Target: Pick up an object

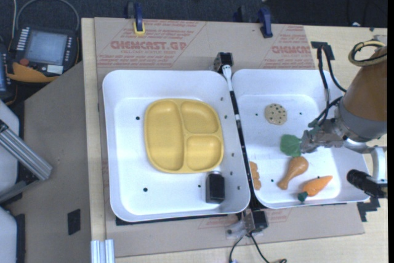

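Green toy (pixel 290 145) sits in the right bin (pixel 246 132), touching the gripper (pixel 306 143) (whether it is gripped, I cannot tell). Going left to right: yellow divided plate (pixel 183 134) and small black block (pixel 215 187) in the left bin (pixel 117 132), then cookie (pixel 276 113), drumstick (pixel 293 170) and carrot (pixel 316 185). Cardboard (pixel 184 46) behind reads "CHEMCAST GP". No long axis shows on the toy.
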`<state>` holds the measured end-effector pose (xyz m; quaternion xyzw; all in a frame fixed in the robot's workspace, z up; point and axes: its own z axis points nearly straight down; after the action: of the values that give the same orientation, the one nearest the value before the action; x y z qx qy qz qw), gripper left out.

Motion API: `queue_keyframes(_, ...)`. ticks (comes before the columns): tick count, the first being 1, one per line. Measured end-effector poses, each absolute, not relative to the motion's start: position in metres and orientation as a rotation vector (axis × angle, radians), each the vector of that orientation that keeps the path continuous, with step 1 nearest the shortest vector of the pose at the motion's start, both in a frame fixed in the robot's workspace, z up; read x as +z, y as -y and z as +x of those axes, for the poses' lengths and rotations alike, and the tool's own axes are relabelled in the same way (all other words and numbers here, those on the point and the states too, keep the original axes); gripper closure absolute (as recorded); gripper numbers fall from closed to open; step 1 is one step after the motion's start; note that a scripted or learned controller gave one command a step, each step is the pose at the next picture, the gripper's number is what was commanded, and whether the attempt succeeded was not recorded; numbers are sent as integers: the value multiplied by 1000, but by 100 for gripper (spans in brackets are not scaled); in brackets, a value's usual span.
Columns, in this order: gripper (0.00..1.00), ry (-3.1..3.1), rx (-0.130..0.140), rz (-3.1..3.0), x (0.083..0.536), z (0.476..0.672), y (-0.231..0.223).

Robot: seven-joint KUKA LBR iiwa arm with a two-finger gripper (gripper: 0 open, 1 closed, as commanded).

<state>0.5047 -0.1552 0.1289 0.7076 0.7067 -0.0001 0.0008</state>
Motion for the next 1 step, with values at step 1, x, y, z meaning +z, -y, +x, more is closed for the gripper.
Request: queue_keyframes(1, 100, -2218, 5, 2214, 191, 511, 154)
